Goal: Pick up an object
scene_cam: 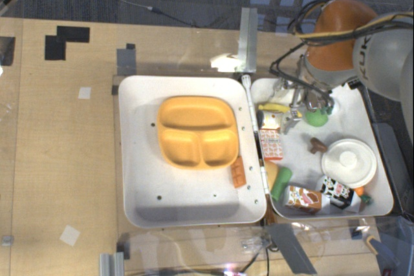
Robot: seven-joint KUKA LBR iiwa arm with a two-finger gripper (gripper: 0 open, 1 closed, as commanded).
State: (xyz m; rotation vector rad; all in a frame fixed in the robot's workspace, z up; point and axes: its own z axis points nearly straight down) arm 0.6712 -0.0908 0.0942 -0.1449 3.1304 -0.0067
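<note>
My gripper [299, 108] hangs low over the back of the right bin [378, 139], under the orange-banded wrist. Just to its right lies a green round object [317, 117], and to its left a yellow banana-like piece [272, 106] rests on a small white card. A red-and-white packet [272, 144] lies in front of the gripper along the bin's left wall. Nothing visible is lifted off the bin floor.
The right bin also holds a brown piece [317, 145], a white bowl [349, 161], a green cylinder [280, 182], a brown carton [304, 199] and a black-and-white carton [339, 194]. In the left bin [139, 158] sit a yellow divided plate [196, 132] and a small orange item [238, 172].
</note>
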